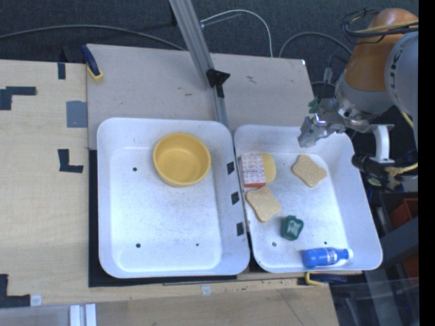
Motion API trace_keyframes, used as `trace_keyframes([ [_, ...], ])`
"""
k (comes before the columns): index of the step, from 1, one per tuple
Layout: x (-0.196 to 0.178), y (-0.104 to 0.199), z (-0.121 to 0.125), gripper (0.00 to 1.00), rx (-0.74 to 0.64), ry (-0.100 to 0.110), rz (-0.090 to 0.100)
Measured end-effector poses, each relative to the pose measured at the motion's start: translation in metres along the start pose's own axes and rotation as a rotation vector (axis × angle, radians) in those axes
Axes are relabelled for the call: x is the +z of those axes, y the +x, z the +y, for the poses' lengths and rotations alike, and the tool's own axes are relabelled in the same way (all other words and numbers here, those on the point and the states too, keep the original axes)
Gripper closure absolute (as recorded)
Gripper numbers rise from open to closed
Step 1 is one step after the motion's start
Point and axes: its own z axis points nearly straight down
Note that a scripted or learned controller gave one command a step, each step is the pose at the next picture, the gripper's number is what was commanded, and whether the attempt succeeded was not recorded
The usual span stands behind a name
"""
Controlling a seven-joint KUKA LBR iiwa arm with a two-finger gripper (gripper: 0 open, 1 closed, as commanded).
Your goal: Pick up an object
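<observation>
White right bin (353,202), blue bottle (324,256) lengthwise along near rim, cap rightward.

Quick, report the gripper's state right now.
Gripper: cannot be told; it hangs over the far edge of the right shallow white bin, with nothing seen in its grasp.

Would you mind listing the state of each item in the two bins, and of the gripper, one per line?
Yellow bowl: upright, alone in the left bin.
Red-and-white packet: flat, overlapping a yellow disc.
Two bread slices: flat, apart.
Green object: resting on the right bin floor.
Blue bottle: on its side.
Gripper: over the right bin's far edge, holding nothing visible.
</observation>
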Motion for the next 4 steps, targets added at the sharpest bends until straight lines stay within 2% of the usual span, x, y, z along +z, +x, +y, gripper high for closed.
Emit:
trace_keyframes([
  [1, -0.049, 0.0, 0.001, 1.0, 0.0, -0.001, 0.0],
  [2, -0.037, 0.056, 0.015, 1.0, -0.004, 0.005, 0.003],
  [3, -0.025, 0.116, 0.017, 1.0, -0.005, 0.007, 0.003],
  [4, -0.03, 0.176, 0.027, 1.0, -0.005, 0.005, 0.003],
])
